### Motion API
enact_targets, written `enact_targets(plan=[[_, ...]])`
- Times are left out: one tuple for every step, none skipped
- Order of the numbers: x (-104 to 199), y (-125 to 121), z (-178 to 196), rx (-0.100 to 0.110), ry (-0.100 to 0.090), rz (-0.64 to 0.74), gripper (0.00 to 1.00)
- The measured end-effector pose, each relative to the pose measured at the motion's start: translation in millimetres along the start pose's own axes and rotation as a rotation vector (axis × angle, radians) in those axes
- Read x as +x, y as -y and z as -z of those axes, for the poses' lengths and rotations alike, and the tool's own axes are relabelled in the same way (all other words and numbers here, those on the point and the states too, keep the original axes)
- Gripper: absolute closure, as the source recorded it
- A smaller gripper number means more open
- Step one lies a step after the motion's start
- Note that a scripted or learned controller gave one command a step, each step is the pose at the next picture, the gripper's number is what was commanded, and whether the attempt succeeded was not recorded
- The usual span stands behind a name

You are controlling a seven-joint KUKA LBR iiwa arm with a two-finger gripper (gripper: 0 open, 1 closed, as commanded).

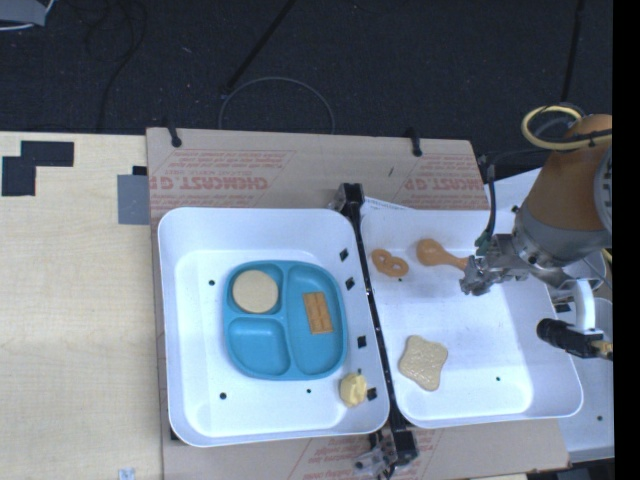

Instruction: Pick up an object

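The gripper [476, 278] hangs low over the right bin [500, 393], just right of the tan spoon [437, 255]; whether its jaws are parted I cannot tell. The spoon's handle reaches toward it. A pretzel [390, 263] lies further left, a toast-shaped piece [423, 362] nearer.

The cardboard sheet [300, 168] under the two bins bears red print, seen upside down and mirrored, reading roughly "CHEMCRST, G P" at upper left. A second red line at upper right and another along the lower edge are too blurred to read.
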State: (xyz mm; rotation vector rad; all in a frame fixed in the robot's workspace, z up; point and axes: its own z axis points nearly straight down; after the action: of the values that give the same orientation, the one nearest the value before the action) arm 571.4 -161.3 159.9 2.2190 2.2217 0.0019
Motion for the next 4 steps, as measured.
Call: enact_targets(plan=[[-3,-2,64,-0.003,0.001,0.000,1.00],[-11,1,110,-0.001,0.001,0.000,1.00],[44,-11,112,0.003,-0.002,0.004,1.00],[95,-18,114,0.003,-0.002,0.004,1.00]])
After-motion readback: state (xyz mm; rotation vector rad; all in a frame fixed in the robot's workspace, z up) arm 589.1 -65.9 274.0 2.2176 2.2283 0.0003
